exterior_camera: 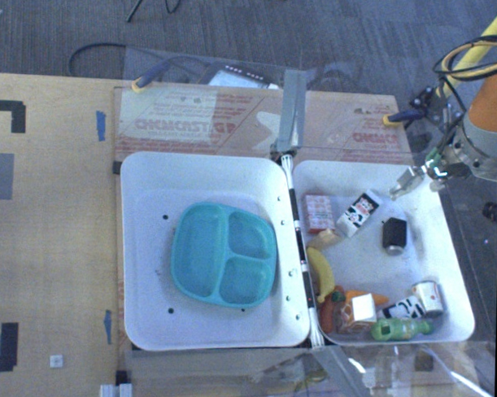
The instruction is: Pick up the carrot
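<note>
The carrot (380,300) is an orange piece lying near the front of the right bin (454,241), partly covered by a small white cube (363,307). A red strawberry-like item (329,313) touches its left end and a green item (400,327) lies just in front. My gripper (418,183) hovers over the bin's far right corner, well behind the carrot. It is open, with nothing between its fingers.
The right bin also holds a banana (320,269), a pink box (318,211), a black-and-white carton (358,213), a black object (394,234) and a cow-patterned can (422,301). A teal divided plate (224,255) lies in the left bin (141,231).
</note>
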